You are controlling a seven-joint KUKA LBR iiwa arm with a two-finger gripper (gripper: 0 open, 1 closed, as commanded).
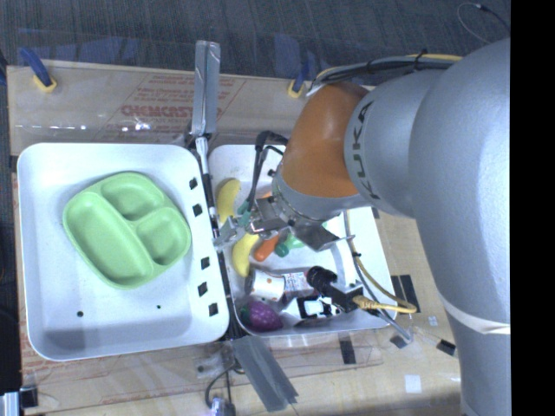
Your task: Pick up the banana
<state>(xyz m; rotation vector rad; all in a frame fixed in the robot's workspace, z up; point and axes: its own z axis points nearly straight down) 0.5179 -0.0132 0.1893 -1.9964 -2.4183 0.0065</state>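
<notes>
Tabletop [87, 102] is brown board with red print under a clear sheet. Dark grey carpet [260, 7] runs behind it along the top. A blue clamp [36, 69] grips the far left edge.

The left bin [52, 319] is white and shallow and holds a green divided plate [126, 228], lying flat, left of centre. A few black specks show on the bin floor near the front.

A grey metal strip [206, 81] rises over the seam between the bins, and small black tape marks [199, 208] run down the left bin's right wall. A second blue clamp [303, 74] sits at the far edge past the strip.

The right bin [232, 159] is cluttered. The banana [227, 199] lies at the bin's left side, near the far end, lengthwise along the wall. The gripper [256, 219] is low in the bin, just right of the banana and very close to it. Contact is unclear, and whether the gripper is apart or together cannot be told.

Just below it is a second yellow piece [245, 253], with an orange item [268, 248] touching its right side and a green scrap [292, 243] beside that. Nearer the front are a white packet [270, 284] and a purple item [264, 316] at the front wall.

The grey arm [416, 128], with its orange band [321, 146], covers much of the bin's right half. Black tape bits [404, 289] lie on the tabletop to the right.
</notes>
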